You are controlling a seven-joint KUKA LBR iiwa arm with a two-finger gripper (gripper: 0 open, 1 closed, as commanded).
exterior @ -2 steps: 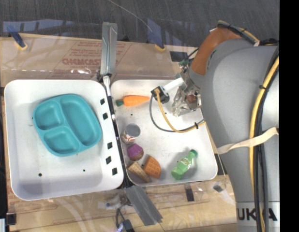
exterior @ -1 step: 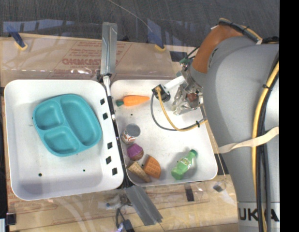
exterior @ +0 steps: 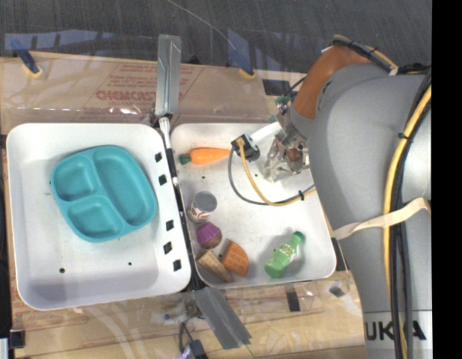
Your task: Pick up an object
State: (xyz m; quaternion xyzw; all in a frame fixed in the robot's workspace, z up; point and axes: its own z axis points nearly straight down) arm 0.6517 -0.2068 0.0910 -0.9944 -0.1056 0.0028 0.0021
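Observation:
The right bin [exterior: 306, 208] holds an orange toy carrot [exterior: 207, 155] at its far left, a small grey-topped can [exterior: 202, 205], a purple round piece [exterior: 209, 235], a cone-shaped piece [exterior: 214, 265], an orange waffle-like piece [exterior: 235, 258] and a green bottle [exterior: 282, 254] near the front right. My gripper [exterior: 279, 161] hangs over the right bin's far right part, right of the carrot and apart from it. Nothing shows between its fingers. A yellow and black cable loops below it.
The left bin [exterior: 37, 275] holds a teal divided plate [exterior: 104, 191]. A metal divider with black clips [exterior: 168, 193] runs between the bins. The big grey arm [exterior: 365, 163] covers the right bin's right edge. Bare bin floor lies in the right bin's middle.

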